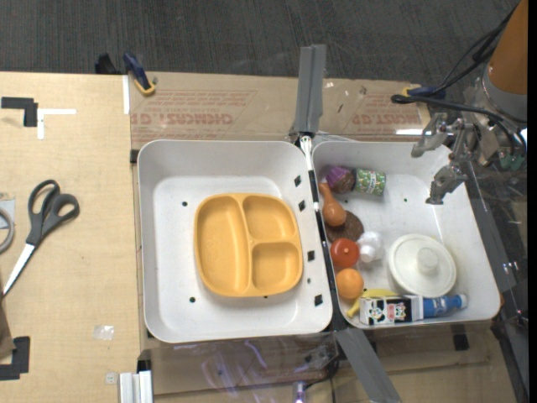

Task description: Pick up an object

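At the frame's right edge the arm is cut off; its gripper (438,164) hangs above the right bin's (403,212) upper right, fingers spread with nothing between them. Objects crowd that bin's left wall and bottom: an orange ball (350,283), a white bowl (424,264).

An orange-yellow divided plate (248,244) lies in a white bin (159,250); black-handled scissors (38,221) lie nearby.

The wooden bench (75,309) bears two white bins (159,250), scissors (38,225) and what looks like a clamp (138,72)
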Controlling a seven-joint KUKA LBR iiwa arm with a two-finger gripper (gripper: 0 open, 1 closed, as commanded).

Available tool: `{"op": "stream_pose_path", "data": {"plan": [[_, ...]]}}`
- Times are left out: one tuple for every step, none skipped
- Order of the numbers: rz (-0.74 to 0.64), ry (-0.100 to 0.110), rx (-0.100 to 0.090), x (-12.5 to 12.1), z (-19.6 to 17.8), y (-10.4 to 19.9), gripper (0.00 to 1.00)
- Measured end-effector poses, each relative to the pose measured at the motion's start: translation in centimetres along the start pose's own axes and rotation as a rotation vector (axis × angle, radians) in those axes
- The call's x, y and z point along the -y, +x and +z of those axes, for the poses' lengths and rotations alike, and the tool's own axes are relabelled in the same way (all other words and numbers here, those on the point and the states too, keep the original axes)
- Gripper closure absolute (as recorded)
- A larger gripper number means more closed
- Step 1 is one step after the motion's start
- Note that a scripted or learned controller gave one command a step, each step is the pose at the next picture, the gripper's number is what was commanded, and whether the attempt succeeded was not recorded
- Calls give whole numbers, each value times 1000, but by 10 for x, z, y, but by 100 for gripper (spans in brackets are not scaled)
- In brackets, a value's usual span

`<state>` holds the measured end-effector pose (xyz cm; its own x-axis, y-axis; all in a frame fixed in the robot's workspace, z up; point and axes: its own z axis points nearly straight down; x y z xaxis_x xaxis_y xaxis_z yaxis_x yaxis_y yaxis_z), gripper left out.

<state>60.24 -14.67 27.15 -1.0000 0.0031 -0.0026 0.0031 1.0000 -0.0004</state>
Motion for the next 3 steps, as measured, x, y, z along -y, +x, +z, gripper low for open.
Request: {"op": "stream_pose_path", "data": {"plan": [[92,4,23,11,144,-32,0],[124,-1,5,-54,177,-46,0],[10,1,2,-33,177,1,0]]}}
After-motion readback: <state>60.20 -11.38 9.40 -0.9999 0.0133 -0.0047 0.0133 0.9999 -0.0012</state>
